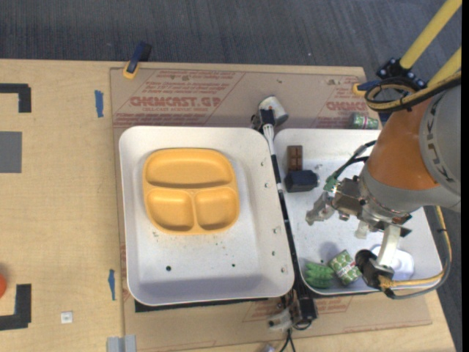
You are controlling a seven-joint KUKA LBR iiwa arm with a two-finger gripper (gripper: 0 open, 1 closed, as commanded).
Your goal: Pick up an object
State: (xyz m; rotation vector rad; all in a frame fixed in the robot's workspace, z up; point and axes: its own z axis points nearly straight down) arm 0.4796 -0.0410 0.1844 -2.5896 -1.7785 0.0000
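The robot's grey arm with its orange band (410, 152) reaches in from the right over the right-hand white bin (434, 229). Its gripper (338, 210) hangs low above the bin's bare middle, and from this angle it cannot be told whether it is open or closed. The loose objects lie around it. A small brown block (294, 155) and a dark blue-black lump (300, 180) sit just beside each other near the bin's far left corner. A leafy green piece (318, 273) and a crumpled green-and-white packet (343, 265) touch at the near edge, with a white piece (399, 264) to their right. In the left bin (139, 196) rests a yellow three-compartment plate (192, 189).
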